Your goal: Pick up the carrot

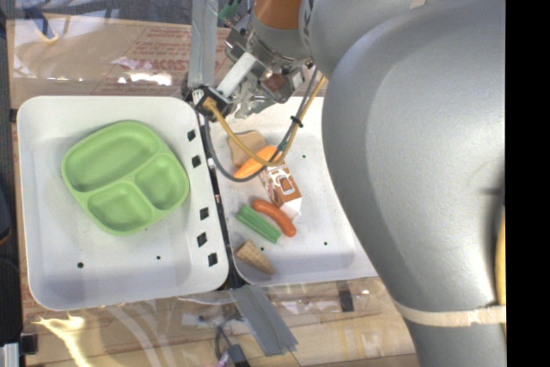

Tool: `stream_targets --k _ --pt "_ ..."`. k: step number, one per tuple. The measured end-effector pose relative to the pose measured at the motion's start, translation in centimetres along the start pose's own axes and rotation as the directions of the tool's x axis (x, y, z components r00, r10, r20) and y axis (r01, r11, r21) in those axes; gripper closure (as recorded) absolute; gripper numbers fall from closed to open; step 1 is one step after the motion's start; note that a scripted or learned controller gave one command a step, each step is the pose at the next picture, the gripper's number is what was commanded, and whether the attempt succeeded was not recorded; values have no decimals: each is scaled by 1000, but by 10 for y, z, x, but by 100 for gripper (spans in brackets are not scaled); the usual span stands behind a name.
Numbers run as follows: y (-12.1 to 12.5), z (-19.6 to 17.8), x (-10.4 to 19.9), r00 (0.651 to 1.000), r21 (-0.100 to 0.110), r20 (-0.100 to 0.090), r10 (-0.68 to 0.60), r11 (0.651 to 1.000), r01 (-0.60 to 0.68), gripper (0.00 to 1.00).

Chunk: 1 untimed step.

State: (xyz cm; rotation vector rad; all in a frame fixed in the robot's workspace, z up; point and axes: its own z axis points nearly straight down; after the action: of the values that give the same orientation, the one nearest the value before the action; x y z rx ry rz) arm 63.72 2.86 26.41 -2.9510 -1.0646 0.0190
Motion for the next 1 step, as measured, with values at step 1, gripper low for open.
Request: stream_targets --k 1 --pt "4 -36 11 966 -4 -9 257 966 -257 100"
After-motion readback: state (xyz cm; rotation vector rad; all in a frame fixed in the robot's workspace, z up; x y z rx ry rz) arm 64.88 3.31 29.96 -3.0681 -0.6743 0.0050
